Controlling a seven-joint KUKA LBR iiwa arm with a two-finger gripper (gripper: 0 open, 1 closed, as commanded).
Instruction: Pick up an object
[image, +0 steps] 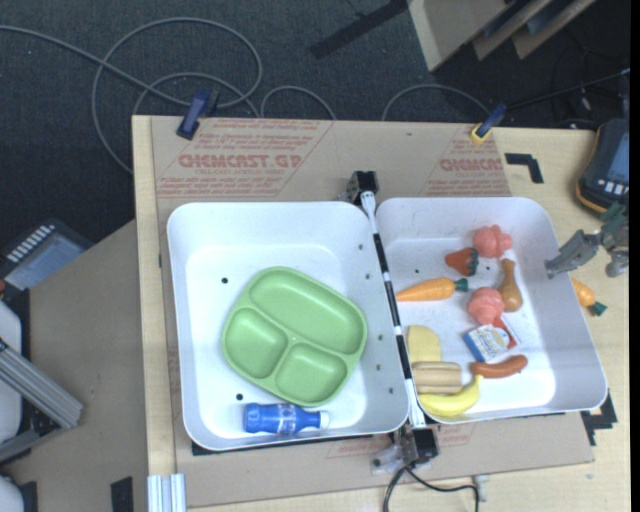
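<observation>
The gripper (568, 256) sits at the right bin's (560, 395) right edge, up near its far right corner, fingers pointing in toward the toys. Nothing sits between them; how far apart they stand, I can't tell from here.

Working outward: nearest is the brown piece (511, 286), its long axis running far-to-near, just inside that edge. Past it, two pink toys, one (491, 240) toward the far edge, one (486, 303) mid-bin. Further in, the carrot (428, 291) lies crosswise, pointing at the divider.

Everything lies inward and slightly nearward of the gripper, so the brown piece looks the shortest reach. The left bin (190, 270), with its green tray (293, 335) and blue bottle (283, 419), is well apart.
</observation>
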